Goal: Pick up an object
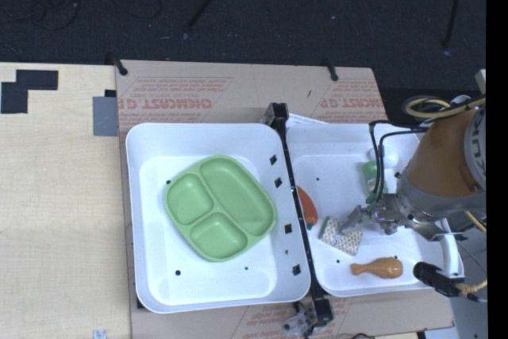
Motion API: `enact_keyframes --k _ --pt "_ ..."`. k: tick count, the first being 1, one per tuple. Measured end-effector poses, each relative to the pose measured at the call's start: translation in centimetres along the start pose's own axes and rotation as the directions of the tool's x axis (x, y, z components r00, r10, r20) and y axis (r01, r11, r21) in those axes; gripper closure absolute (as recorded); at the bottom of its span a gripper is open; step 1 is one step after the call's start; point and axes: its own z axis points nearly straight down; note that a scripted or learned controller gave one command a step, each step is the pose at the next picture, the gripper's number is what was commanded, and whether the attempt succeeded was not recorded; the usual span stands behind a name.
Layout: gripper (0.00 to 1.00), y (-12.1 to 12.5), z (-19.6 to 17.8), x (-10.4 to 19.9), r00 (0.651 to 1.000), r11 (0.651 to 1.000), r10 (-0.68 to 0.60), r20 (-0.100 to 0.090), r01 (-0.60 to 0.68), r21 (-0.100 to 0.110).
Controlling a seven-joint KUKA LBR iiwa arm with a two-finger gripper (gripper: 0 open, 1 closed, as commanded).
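gripper (pixel 355 220) low in the right white bin (pixel 333 163), fingertips parted just above the small patterned square pouch (pixel 341 236), nothing held. pouch sits lower centre-right of frame; likely light and soft, so pinch across its flat middle.

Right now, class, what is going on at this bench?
A grey and orange robot arm reaches into the right bin, its tool low beside a small patterned packet. A toy drumstick lies nearer the front, untouched. The left bin holds a green divided plate.
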Motion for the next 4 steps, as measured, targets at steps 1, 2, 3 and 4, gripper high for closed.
enact_keyframes --k 1,2,3,4 --pt "0.00 0.3 1.1 0.2 1.000 1.000 -0.002 -0.003 0.002 -0.009" --pt "1.00 0.5 -0.1 0.2 1.000 1.000 0.002 -0.005 -0.002 -0.016" --pt "1.00 0.3 -6.4 0.2 1.000 1.000 -0.002 0.003 0.002 -0.010" --pt "1.00 0.0 -11.2 1.0 1.000 1.000 -0.003 0.003 0.003 -0.010"
